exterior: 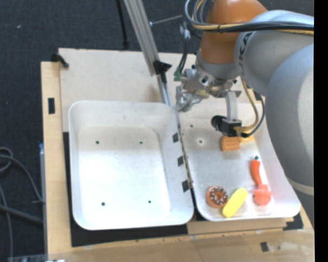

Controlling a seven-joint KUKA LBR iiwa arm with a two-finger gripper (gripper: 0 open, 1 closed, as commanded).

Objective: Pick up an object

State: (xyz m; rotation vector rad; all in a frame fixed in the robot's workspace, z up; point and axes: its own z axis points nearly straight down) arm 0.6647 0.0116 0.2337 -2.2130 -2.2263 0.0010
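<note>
Hovering over the right bin (205, 146), my hand (187, 100) (grip state I cannot tell) risks hitting the wall, far from the orange block (230, 143).

Tan block (230, 143) mid right bin, orange carrot (258, 182), yellow banana (234, 202) touching brown donut (216, 196) near front

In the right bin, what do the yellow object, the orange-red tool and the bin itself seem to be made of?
The yellow object looks like smooth, matte plastic, a toy food: even colour, rounded ends. The orange-red tool also seems to be plastic, with uniform bright colour and soft edges; its exact kind is too small to tell. The right bin appears to be thin moulded white plastic with rounded corners and a dull, speckled, scuffed surface.
</note>
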